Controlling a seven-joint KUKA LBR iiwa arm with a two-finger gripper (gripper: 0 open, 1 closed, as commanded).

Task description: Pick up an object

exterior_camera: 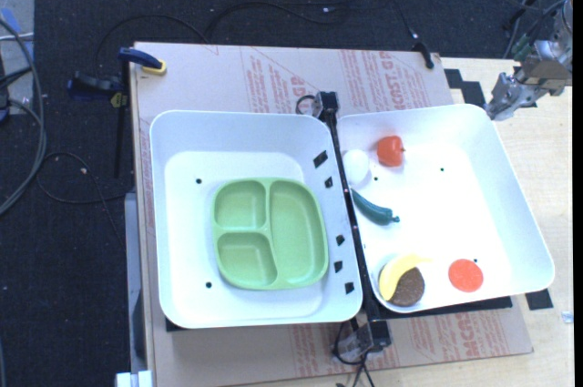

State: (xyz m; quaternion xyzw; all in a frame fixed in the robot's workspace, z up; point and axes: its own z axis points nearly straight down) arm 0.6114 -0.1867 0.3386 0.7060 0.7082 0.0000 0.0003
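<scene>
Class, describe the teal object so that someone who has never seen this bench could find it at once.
Start at the right bin, not the one with the green tray. Along its left wall, below the white ball, lies the teal object. It is the one long, curved, blue-green piece; its neighbours are round and white, red, orange or yellow.

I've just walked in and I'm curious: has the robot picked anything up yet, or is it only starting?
Only starting, it seems. Nothing looks done: the red object, teal piece, orange disc and yellow-and-brown item all lie in the right bin. The gripper sits at that bin's far right corner, above the rim. Reaching, grasping and lifting all remain.
</scene>
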